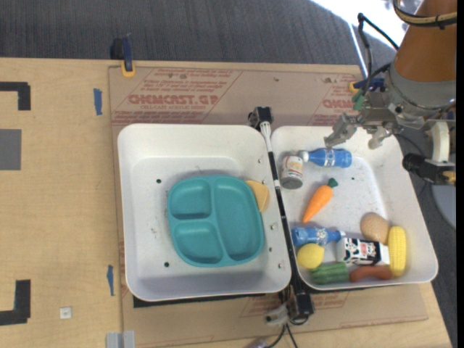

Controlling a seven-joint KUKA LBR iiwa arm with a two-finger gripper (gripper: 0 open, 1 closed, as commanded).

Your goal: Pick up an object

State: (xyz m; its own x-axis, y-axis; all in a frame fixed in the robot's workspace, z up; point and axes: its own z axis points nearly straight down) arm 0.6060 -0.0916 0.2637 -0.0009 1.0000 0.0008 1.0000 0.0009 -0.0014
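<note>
My gripper (pixel 358 135) hangs open over the far edge of the right bin (pixel 384 180), with nothing between its fingers. Just below it a blue bottle (pixel 328 158) lies on its side. A small can (pixel 292 171) stands to the bottle's left. An orange carrot (pixel 317 201) lies near the bin's middle. Along the near side are a second blue bottle (pixel 316 235), a lemon (pixel 310 256), a green vegetable (pixel 330 272), a red item (pixel 370 272), a black-and-white carton (pixel 361 251), a brown potato (pixel 375 226) and a yellow corn cob (pixel 397 249).
The left bin (pixel 145 165) holds a teal divided plate (pixel 215 220), with a yellow piece (pixel 259 193) poking out from under its right edge. A black clamp (pixel 259 116) sits where the two bins meet at the back.
</note>
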